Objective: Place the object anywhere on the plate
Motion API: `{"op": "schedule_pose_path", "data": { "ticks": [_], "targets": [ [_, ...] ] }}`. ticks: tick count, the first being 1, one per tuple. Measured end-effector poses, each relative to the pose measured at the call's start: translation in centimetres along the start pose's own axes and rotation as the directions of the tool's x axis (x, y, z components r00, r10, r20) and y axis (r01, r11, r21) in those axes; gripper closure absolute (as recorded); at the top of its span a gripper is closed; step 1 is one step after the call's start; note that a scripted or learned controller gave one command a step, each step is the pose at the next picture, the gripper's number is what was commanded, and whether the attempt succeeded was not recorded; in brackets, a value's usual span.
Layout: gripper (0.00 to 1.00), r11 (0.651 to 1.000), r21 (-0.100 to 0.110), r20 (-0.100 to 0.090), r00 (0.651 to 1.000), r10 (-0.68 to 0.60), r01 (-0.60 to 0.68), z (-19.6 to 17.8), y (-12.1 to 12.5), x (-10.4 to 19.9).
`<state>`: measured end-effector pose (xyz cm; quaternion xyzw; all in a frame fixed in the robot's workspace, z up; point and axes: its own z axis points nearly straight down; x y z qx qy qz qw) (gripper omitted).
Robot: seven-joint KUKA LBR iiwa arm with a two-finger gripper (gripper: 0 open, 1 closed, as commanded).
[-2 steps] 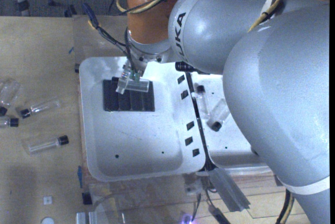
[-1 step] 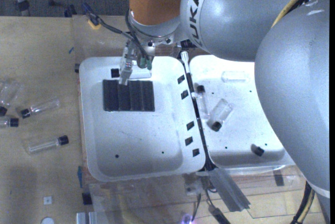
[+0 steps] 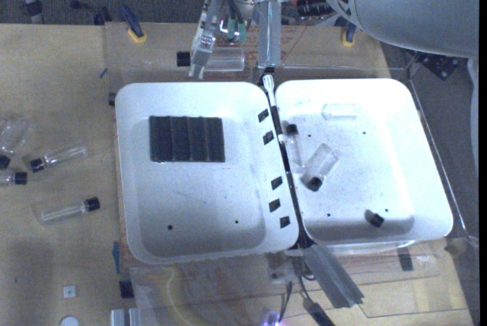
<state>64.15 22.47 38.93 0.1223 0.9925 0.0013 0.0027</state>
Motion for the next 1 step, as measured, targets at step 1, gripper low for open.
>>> {"op": "schedule_pose_path", "data": {
  "ticks": [1],
  "targets": [
    [1.0, 0.912, 0.007, -0.004, 0.912, 0.409, -0.409, 0.45, -0.53, 2.24]
  ]
}}
